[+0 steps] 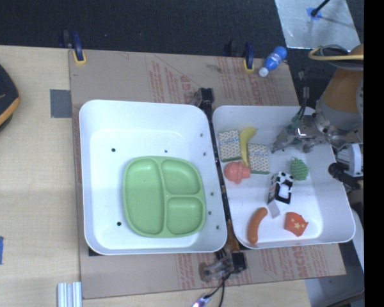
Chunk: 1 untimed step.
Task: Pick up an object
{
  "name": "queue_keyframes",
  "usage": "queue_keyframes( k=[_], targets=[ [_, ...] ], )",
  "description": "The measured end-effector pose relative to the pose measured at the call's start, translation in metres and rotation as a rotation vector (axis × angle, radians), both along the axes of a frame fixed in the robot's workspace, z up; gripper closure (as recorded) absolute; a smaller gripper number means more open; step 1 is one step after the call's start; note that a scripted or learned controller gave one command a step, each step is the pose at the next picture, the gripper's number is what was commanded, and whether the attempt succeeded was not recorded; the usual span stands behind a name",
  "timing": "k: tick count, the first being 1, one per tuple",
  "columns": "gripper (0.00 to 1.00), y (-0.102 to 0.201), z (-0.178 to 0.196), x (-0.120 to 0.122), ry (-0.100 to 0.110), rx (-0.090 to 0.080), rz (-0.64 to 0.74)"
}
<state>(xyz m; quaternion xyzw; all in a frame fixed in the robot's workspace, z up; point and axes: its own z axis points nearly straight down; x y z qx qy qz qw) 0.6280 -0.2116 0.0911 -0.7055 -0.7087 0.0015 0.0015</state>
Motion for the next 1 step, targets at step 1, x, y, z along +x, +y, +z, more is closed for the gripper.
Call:
queue_keyframes(
  k=[1],
  targets=[
    [0.00, 0.0259, 0.0014, -0.1030, 0.000, 0.000, 0.001]
  ],
)
